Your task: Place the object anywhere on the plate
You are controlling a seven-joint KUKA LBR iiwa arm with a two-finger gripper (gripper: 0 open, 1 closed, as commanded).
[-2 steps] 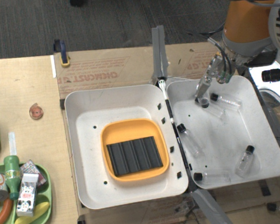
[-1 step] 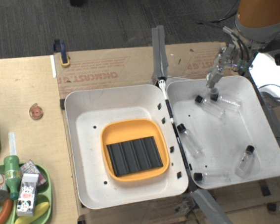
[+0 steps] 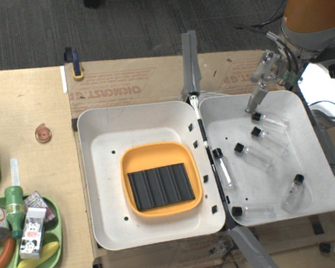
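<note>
Hand (image 3: 254,109): grip state unclear, lowered at right bin's (image 3: 317,144) far edge | clear vials (image 3: 250,155) scattered there, likely awaiting pickup | orange plate (image 3: 157,152) left of that bin, holding a dark ridged block (image 3: 161,184)

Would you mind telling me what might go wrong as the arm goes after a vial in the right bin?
1. The clear plastic vials with black caps are see-through against the white right bin, so the tool may misjudge one.
2. Several lie close together, so it may nudge a neighbour.
3. The orange square plate holds a black ribbed insert; a round vial could roll.
</note>
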